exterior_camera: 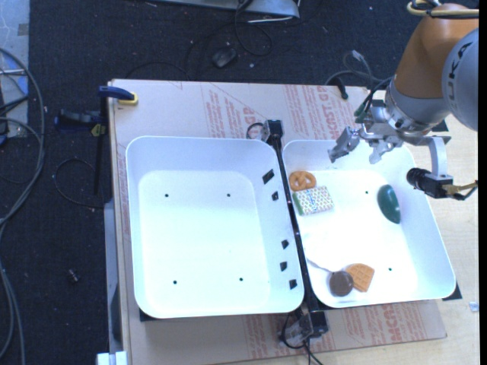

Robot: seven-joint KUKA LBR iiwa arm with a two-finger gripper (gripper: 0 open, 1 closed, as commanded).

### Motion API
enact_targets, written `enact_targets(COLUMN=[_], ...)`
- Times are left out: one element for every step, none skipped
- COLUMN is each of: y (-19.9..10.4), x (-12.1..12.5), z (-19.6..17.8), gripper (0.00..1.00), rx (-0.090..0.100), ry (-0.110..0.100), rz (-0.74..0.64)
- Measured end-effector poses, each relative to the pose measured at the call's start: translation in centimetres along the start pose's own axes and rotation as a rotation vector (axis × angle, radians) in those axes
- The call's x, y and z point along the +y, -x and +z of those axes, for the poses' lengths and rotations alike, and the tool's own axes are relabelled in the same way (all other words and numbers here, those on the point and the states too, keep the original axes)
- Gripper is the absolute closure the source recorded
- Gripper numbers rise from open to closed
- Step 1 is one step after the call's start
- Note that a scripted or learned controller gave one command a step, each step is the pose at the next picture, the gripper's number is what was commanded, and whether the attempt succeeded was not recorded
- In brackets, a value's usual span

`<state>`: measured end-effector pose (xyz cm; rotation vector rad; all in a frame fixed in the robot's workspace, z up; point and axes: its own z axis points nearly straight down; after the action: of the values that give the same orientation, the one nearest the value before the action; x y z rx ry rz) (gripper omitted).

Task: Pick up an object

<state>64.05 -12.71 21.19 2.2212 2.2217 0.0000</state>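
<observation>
Objects first, nearest to us: a round brown disc (341,284) and an orange wedge-shaped piece (361,277) lie touching each other at the near edge of the right bin (426,242), well below the gripper and a little to its left as we see it. We note the left bin (152,226) off to the gripper's far left, its floor showing small dark dots. Farther up, a dark green oval object (389,203) rests near the right bin's right wall, below the gripper and slightly to its right. A green-and-white patterned packet (313,201) sits below and left of the gripper, tilted, and just beyond it a small orange pretzel-shaped piece (302,180) lies beside the bin's left wall, nearly touching the packet. The gripper (361,149) hangs over the far edge of the right bin, and we see its two fingers spread apart with nothing between them. Behind it the arm (437,59) rises to the right, orange band above the grey wrist. Beyond the bench, cables (251,21) trail over dark floor.
</observation>
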Motion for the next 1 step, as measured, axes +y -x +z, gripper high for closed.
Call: enact_targets(y=[-2.13], x=[-0.85], z=[10.99], gripper=[0.00], rx=[0.002], ry=[-0.010], rz=[-0.001])
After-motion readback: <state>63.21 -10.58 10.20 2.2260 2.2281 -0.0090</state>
